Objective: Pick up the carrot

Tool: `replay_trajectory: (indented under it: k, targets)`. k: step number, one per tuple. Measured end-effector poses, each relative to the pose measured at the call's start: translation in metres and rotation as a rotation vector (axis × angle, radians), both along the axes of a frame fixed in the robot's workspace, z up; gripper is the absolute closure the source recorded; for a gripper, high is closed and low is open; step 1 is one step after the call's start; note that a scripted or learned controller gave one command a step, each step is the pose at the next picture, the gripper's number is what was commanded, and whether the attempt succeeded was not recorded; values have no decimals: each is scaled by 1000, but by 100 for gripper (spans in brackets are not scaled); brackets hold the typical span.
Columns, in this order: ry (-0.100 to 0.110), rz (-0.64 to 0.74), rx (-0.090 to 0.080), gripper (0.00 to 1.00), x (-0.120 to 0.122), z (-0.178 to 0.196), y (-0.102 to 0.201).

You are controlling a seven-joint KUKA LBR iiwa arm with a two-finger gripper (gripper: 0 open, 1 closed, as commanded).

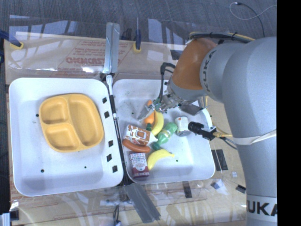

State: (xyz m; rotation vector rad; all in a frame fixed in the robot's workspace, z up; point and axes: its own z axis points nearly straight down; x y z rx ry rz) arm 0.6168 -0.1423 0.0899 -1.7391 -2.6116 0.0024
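- You have two shallow white bins side by side: the left bin (pixel 28 173) and the right bin (pixel 200 166).
- The left bin carries one yellow plastic plate with three compartments (pixel 70 122), lying toward its far side.
- In the right bin you can count two yellow bananas: one upright banana (pixel 159 122) near the middle and one curved banana (pixel 159 157) nearer the front.
- One small orange carrot (pixel 150 117) lies in the right bin's middle, touching the upright banana's left side, just below the gripper.
- Also there: one orange-and-white printed packet (pixel 138 134), one reddish sausage-shaped piece (pixel 135 146), one dark red packet (pixel 139 165), one green bottle-like item (pixel 164 136) and one pale cylindrical can (pixel 182 125).
- The grey arm with the orange band (pixel 190 67) reaches in from the right and bends down over the far half of the right bin.
- The two-finger gripper (pixel 155 106) sits low, just above the carrot's far end; you cannot tell how wide its jaws stand, and nothing is visibly between them.
- The banana, green item and packet crowd the carrot on its right and near sides.
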Motion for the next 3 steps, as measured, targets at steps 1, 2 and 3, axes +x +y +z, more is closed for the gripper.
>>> replay_trajectory:
  k: [1,2,3]
  targets:
    - [0,0,0,0,0,0,0]
    - [0,4,-1,100,1,9,0]
    - [-6,100,-2,100,41,100,-4]
